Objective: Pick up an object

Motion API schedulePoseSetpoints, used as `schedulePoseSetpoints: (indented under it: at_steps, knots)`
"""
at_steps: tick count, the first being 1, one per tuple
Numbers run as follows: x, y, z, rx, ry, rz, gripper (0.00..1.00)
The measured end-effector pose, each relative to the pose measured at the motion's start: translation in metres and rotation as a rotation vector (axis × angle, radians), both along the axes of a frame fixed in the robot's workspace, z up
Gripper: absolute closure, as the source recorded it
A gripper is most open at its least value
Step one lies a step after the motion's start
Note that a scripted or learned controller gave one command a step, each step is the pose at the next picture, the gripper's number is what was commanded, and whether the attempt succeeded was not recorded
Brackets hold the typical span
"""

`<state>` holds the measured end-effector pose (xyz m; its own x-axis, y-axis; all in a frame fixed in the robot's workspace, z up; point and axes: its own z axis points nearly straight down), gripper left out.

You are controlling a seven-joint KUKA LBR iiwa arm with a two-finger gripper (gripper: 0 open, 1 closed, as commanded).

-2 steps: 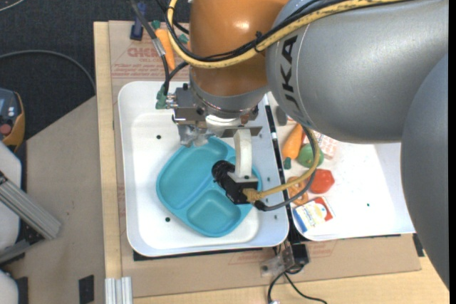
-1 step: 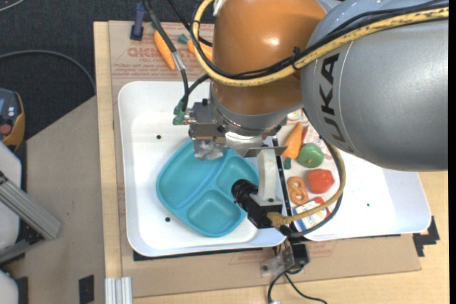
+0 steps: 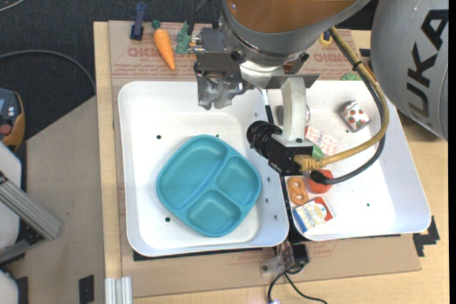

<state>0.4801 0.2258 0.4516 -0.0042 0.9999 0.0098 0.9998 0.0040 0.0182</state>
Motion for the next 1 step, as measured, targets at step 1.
schedulePoseSetpoints:
  at_steps: [1]
  knots:
    - [-0.0007, -0.0014, 0.0901, -0.003, 0.006, -0.002, 1.00]
